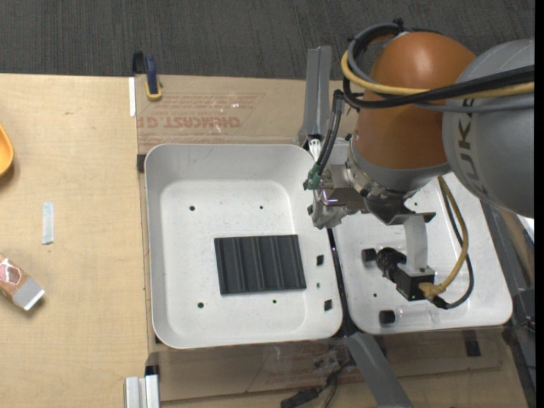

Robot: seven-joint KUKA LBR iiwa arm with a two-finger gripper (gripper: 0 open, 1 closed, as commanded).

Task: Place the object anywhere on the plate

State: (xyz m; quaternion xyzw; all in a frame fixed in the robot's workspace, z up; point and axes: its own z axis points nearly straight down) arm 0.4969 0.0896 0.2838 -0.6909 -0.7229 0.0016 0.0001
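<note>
Dark grey ribbed rectangular plate (259,263) lies flat in the left white bin (170,228), approx at the floor's centre, a bit toward the near side. Long edges run left-right; parallel grooves run front-back across its top. Nothing rests on it.

We read faint red lettering, printed upside down and mirrored, on the cardboard sheet (208,109) behind the left bin; its letters are too washed out to spell with confidence. On the grey arm (489,143) we make out part of a dark "KU".
</note>
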